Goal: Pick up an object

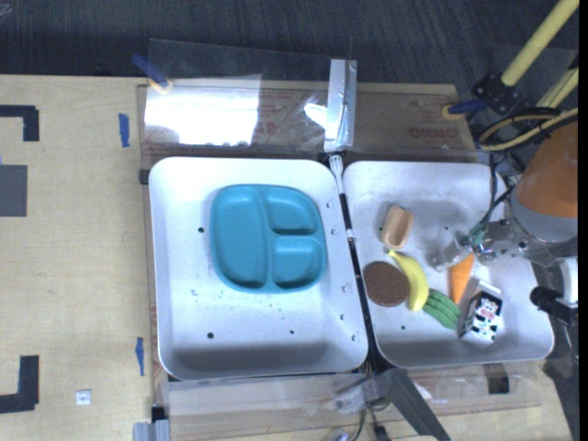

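gripper (470, 243): at the right bin's (432, 182) 3 o'clock edge, can't tell if it's open or holding anything
carrot (461, 276): right below it, 6 o'clock, long axis pointing 12-to-6
guess: short drop down

A blue divided tray (269, 237) with three compartments lies flat in the middle of the left white bin (175, 338). Behind both bins a clear plastic sheet (230, 108) stands upright, catching glare, with a metal bracket (340, 104) at its right end. Blue tape marks (123, 129) sit on the light wooden bench (64, 274), beside black corner marks (26, 122).
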{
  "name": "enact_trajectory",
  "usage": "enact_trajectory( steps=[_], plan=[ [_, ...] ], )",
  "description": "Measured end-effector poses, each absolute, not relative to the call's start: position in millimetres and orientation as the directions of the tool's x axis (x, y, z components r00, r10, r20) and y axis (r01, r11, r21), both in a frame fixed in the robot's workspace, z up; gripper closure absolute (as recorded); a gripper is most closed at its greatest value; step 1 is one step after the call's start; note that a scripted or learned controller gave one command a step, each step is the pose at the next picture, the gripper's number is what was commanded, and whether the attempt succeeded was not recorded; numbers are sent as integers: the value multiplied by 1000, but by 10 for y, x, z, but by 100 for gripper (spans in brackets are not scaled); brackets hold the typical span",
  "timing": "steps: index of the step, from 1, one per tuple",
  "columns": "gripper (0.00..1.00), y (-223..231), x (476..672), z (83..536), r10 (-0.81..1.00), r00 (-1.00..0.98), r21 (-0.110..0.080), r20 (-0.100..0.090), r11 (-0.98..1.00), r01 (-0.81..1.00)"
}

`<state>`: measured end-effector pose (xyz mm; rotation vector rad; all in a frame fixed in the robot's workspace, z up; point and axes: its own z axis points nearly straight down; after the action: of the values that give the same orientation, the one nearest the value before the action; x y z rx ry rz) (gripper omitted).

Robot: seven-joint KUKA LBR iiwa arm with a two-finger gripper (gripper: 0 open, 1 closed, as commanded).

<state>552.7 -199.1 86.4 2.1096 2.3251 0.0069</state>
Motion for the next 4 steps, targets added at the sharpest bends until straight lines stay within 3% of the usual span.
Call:
enact_trajectory(
  steps=[1,2,3,4],
  plan=[
    [0,-1619,5769,1237,972,-235,-2,1,235,972],
    [0,-1438,5812,1225,987,-159,-4,1,159,987],
    [0,-1757,5452,898,999,-46,-3,3,46,999],
    [100,-1780,5437,953,999,-42,-8,3,42,999]
  ],
)
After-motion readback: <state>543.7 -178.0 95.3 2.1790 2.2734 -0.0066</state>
